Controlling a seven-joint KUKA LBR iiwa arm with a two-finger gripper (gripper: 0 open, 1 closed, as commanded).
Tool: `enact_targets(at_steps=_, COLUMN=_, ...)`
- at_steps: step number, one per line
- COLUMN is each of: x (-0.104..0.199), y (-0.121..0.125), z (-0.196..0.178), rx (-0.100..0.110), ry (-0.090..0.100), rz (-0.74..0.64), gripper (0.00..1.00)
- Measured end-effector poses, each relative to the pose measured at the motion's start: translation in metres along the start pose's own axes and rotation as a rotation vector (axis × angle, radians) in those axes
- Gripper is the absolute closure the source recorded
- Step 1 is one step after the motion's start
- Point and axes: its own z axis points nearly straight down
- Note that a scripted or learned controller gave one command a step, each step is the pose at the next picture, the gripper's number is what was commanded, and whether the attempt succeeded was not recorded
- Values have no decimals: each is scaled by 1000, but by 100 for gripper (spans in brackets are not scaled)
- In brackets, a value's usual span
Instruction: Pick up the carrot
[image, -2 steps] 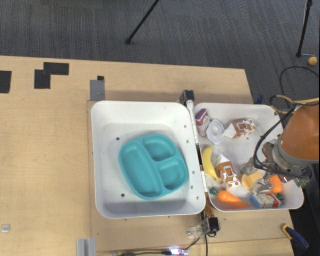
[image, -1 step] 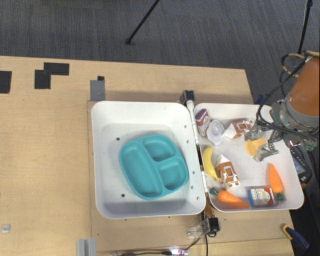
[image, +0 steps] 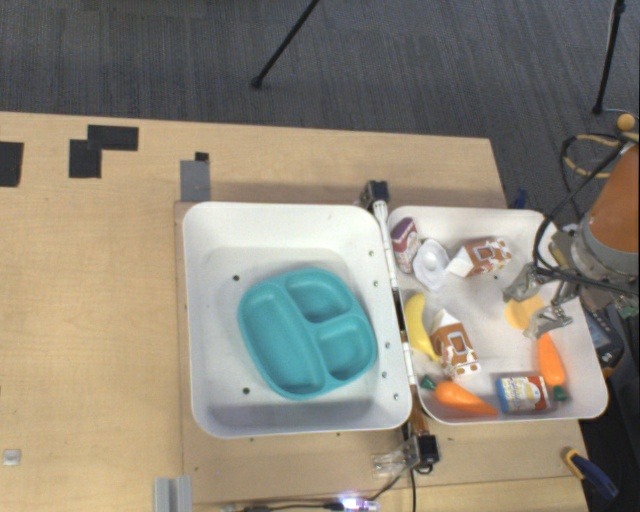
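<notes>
Clutter fills the right bin (image: 590, 400), and that is where the risk lies. Two orange things sit in it: one carrot (image: 551, 361) stands nearly upright near the bin's right wall, just below the pincer (image: 540, 305), and a second carrot-like piece (image: 463, 397) lies flat along the near edge, its green tip towards the divider. The pincer hangs over the right side of this bin, fingers apart and grasping nothing, with a yellow piece (image: 519, 313) just beside it.

The first hazard is picking the wrong thing. The yellow piece lies closer to the fingers than the carrot does, so a descent straight down from here would likely close on it or on bare plastic. The second is crowding: a small can (image: 522, 392) lies just beside the carrot's lower end, touching or nearly so, and a finger coming down on that side could strike it and knock the carrot over. The bin wall is also near on the right, leaving little room for the outer finger.

A carrot's smooth, tapering shape would probably let it slip out of a grip placed near the tip.

The left bin (image: 205, 300) holds a teal divided plate (image: 305, 332) and plays no part. A banana (image: 420, 326) and small cartons (image: 455, 345) lie well clear on the desk (image: 90, 330) side.
</notes>
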Motion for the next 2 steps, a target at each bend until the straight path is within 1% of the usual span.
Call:
enact_targets(at_steps=1, x=41, y=18, z=53, rx=9, ry=-8, rz=-493, gripper=100)
enact_targets(at_steps=2, x=-32, y=14, z=-48, rx=13, ry=-14, rz=-577, gripper=100)
